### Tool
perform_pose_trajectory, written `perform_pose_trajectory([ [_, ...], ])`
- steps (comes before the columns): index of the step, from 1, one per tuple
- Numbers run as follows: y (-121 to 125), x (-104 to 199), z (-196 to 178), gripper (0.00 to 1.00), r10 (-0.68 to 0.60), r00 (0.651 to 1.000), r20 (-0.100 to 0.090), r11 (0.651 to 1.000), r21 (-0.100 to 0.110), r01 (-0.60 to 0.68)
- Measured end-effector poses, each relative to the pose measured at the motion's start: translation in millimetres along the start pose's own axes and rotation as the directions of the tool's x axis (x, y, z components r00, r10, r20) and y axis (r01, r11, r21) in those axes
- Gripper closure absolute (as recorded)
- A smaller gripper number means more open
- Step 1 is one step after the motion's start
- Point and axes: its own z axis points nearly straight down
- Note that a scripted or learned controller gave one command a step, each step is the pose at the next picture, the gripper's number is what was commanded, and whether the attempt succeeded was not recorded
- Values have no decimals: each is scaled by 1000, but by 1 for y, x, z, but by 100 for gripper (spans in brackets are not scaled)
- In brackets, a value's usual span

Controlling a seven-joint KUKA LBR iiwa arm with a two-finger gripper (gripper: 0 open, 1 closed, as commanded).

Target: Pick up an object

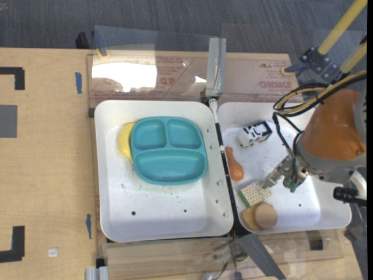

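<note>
Tan ball [266, 216] at right bin [332, 214] near edge untouched; gripper [282, 177] hovers, nothing gripped, open/closed unclear; pick pending.

This is a robotics lab or test cell, not a home. A plywood bench [41, 156] marked with black tape corners and blue tape tabs carries 2 shallow white bins [111, 174], backed by a clear plastic screen [151, 63]. A grey and orange industrial arm [332, 133] with loose black and yellow cables reaches over the right bin above grey carpet.
</note>
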Motion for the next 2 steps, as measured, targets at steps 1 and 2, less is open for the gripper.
perform_pose_trajectory([
  [1,-14,8,-295,100,-10,1000,-12,1000,11,10],
  [2,-41,-11,-182,100,5,1000,-28,1000,23,-5],
])
